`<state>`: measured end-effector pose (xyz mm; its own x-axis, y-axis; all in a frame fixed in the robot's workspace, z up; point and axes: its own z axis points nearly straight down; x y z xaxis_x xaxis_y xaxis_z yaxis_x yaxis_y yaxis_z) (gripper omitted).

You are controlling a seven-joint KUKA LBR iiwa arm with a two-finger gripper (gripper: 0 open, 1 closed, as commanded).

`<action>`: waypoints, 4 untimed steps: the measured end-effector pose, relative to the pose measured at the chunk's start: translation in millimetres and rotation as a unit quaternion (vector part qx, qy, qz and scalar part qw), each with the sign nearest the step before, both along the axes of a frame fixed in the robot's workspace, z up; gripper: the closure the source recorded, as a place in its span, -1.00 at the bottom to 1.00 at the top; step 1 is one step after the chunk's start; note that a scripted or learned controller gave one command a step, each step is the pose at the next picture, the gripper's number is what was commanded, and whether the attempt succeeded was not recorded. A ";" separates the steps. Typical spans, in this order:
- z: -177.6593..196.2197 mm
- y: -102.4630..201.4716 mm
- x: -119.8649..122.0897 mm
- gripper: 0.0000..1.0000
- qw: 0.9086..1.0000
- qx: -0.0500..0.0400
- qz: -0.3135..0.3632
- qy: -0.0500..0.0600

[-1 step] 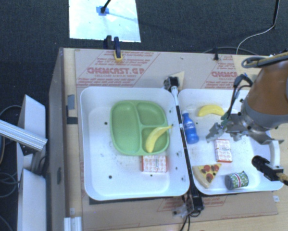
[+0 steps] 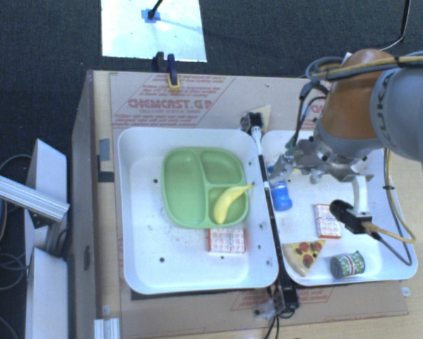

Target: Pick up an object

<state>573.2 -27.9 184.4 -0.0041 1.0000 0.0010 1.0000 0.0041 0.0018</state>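
The arm (image 2: 380, 111) is reaching in from the right over the right bin (image 2: 398, 270). In the left bin (image 2: 137, 189), a banana (image 2: 229, 200) is lying on a green divided plate (image 2: 190, 186), with a red-and-white packet (image 2: 227, 240) just beside the plate. In the right bin, a blue bottle (image 2: 279, 193), a second packet (image 2: 327, 219), a pizza slice (image 2: 304, 253) and a small can (image 2: 347, 264) are lying apart.

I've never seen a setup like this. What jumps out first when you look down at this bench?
The bright green divided plastic plate in the left white bin catches the eye, with a yellow banana lying in its lower right compartment. Next comes the big grey arm with an orange band, reaching in from the right over the right white bin, where a pizza slice toy and a small green can lie.
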 end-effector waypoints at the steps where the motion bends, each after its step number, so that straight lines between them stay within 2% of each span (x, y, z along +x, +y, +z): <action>1: -97.6 -56.5 32.8 -1.00 1.000 -0.001 -0.002 0.001; 2: -99.6 -82.4 28.3 -1.00 1.000 -0.001 -0.002 0.000; 3: -88.9 -82.0 29.2 1.00 1.000 0.000 -0.001 -0.001; 4: 54.7 -25.7 0.8 1.00 1.000 0.000 0.000 -0.002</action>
